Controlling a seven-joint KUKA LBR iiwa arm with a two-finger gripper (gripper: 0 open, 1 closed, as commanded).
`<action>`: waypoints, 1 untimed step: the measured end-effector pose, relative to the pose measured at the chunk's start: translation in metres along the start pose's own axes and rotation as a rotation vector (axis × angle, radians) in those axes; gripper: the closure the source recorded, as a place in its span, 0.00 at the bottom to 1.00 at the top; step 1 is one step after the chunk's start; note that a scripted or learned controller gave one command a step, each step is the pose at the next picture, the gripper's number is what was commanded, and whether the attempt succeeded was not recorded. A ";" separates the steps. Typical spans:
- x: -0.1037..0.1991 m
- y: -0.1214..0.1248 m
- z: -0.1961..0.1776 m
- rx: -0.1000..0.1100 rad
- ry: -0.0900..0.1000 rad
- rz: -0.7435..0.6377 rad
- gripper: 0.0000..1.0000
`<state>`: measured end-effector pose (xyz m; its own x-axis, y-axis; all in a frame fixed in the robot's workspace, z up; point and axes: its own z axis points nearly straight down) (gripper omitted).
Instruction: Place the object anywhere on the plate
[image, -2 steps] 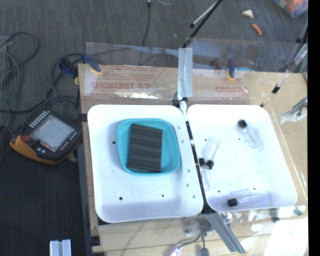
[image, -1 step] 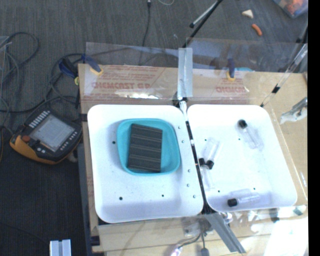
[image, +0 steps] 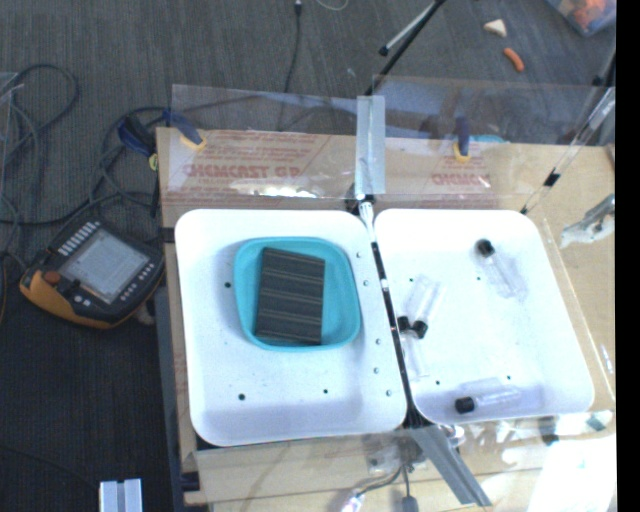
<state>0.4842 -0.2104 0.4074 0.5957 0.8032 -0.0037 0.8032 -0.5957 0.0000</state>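
Lying flat on plate (image: 345, 300) in left bin (image: 200, 350): dark block (image: 291, 295), long axis running near-to-far. Vials (image: 420, 305) sitting right of plate, in other bin (image: 560, 330). Claw state: cannot tell.

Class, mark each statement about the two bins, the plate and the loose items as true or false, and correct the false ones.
1. The turquoise plate sits in the left bin. True.
2. The dark ribbed block lies on the bench outside both bins. False: it rests on the plate.
3. The right bin holds three clear vials with black caps. True.
4. The plate is round and red. False: it is squarish with rounded corners, and turquoise.
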 end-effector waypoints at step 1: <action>0.000 0.000 0.000 0.000 0.000 0.000 0.00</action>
<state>0.4842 -0.2104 0.4074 0.5957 0.8032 -0.0036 0.8032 -0.5957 -0.0001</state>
